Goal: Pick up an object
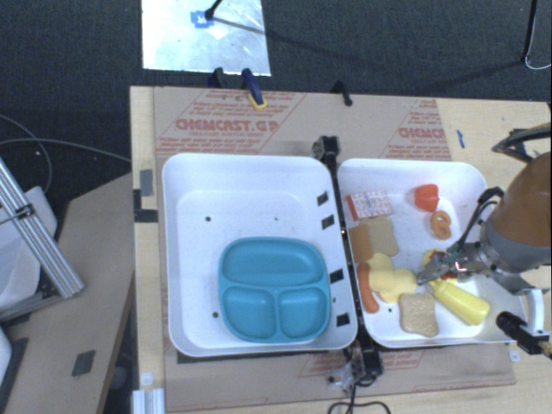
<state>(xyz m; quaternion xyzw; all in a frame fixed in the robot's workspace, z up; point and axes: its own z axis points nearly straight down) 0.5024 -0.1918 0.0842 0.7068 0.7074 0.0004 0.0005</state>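
My gripper point(434, 268) reaches in from the right and hangs low over the middle of the right bin point(470, 176). It is just right of a pale yellow lumpy toy point(392, 279) and just above the neck end of a yellow bottle point(461, 301). A slice of bread point(418, 314) lies below the gripper. A red sausage point(367, 287) lies along the bin's left wall, with a tan cracker point(373, 238) above it. An orange ring point(441, 223), a red piece point(426, 197) and a red-and-white packet point(369, 203) lie toward the back.
The left bin point(259, 172) holds a blue divided plate point(276, 286). A black clamp point(327, 147) sits on the divider between the bins. The arm's grey body and orange band point(526, 218) cover the right bin's right edge.
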